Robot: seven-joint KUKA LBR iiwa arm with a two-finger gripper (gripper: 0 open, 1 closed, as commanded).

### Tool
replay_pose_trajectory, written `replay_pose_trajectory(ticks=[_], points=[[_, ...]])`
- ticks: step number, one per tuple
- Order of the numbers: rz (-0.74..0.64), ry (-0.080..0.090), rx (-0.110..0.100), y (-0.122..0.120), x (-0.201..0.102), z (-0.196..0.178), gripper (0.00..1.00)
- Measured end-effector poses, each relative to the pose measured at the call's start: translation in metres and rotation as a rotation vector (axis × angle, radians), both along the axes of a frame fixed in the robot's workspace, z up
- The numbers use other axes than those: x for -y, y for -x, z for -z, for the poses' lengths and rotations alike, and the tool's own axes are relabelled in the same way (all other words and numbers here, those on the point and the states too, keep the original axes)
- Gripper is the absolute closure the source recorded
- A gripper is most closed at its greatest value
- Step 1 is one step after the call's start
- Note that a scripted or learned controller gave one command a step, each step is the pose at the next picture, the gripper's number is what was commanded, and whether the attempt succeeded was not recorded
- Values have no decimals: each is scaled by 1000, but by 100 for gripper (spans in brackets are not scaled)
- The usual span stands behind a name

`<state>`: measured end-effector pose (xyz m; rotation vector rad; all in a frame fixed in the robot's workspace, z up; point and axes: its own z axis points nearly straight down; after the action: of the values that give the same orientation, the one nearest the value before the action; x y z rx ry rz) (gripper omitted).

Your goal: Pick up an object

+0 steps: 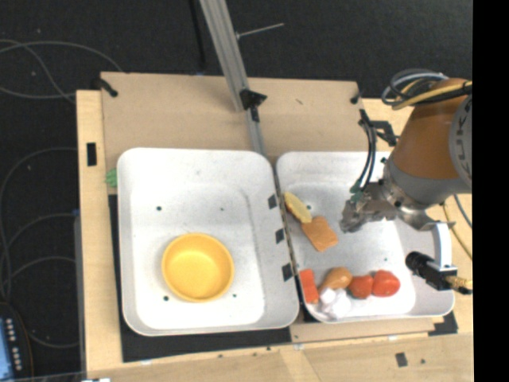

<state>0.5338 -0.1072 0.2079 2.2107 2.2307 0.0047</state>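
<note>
The arm reaches in from the right of the frame, and its gripper (pixel 355 213) hangs over the middle of the right bin (pixel 334 169), a little to the right of the tan block (pixel 320 233) and the pale yellow piece (pixel 298 207) that lie close together near the bin's left wall. From where I stand I cannot tell how the gripper is set, nor can I see anything caught in it; it is a dark blur at this angle. The likely targets are all in that bin: those two pieces at centre left, and along the lower edge a row made up of an orange stick (pixel 308 285), a white crumpled lump (pixel 332 303), a brownish egg-shaped thing (pixel 337 278) and two red tomato-like pieces (pixel 375 285). The risks look plain enough. The tan block and yellow piece sit so near each other that a descent between them could shove one aside or nip both badly. They also lie near the wall, so a finger might strike the rim. The lower row is packed tight, with rounded things apt to roll out of a pinch. The yellow bowl (pixel 197 267) in the left bin (pixel 191 181), lower left, is well apart.
</note>
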Motion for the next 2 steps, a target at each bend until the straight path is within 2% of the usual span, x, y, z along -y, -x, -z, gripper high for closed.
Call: replay_pose_trajectory(ticks=[1,2], points=[[1,0,-1,-11,-54,4,100],[5,1,-3,-23,-92,1,100]])
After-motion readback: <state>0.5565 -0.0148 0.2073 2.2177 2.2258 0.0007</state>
